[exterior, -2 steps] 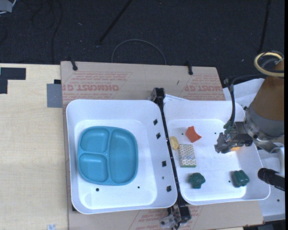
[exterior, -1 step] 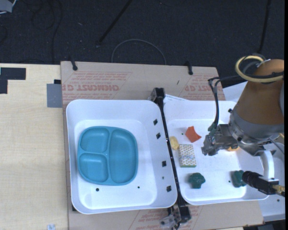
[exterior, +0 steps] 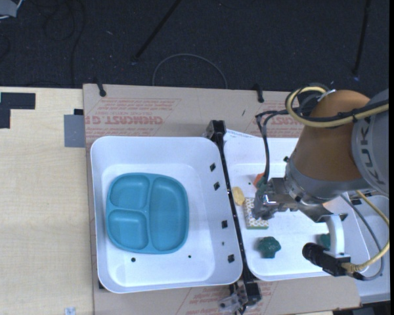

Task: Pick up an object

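In the right-hand white bin (exterior: 295, 271), a small dark green object (exterior: 270, 246) lies near the front edge. Just behind it rests a pale, speckled flat piece (exterior: 255, 218), with a small yellow item (exterior: 238, 195) close to the divider and a bit of orange (exterior: 257, 178) beside the arm. The gripper (exterior: 268, 202) sits low over the speckled piece; from here I cannot tell how its fingers are set or whether anything is between them. The grey arm, with its broad orange band (exterior: 328, 140), reaches in from the right, trailing yellow and black cables. The left white bin (exterior: 118, 153) holds a blue divided plate (exterior: 147, 212). Both bins rest on a sheet of printed cardboard (exterior: 144, 110), laid over a light wooden bench (exterior: 33, 209). Behind the bench lies dark carpet (exterior: 184, 31) crossed by loose cables.
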Available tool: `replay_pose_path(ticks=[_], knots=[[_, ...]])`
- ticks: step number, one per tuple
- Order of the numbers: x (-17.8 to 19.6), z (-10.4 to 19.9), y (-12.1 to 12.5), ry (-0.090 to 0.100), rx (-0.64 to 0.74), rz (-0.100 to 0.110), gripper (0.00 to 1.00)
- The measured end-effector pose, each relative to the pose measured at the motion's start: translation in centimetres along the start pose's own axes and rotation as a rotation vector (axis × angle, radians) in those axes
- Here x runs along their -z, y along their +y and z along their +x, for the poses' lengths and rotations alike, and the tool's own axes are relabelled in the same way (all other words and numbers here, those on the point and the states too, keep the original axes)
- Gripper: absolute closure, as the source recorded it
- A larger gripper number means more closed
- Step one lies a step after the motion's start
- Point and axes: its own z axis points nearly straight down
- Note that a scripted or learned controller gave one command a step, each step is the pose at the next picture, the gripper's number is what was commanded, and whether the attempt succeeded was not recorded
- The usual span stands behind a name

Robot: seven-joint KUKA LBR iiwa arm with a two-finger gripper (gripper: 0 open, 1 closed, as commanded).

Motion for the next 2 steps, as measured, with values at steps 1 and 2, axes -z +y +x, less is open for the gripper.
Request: replay_pose_path(ticks=[1,2], knots=[[0.8,5.0,0.1,-0.002,0.0,-0.002,1.0],[1.0,11.1,0.0,0.0,0.002,-0.001,1.0]])
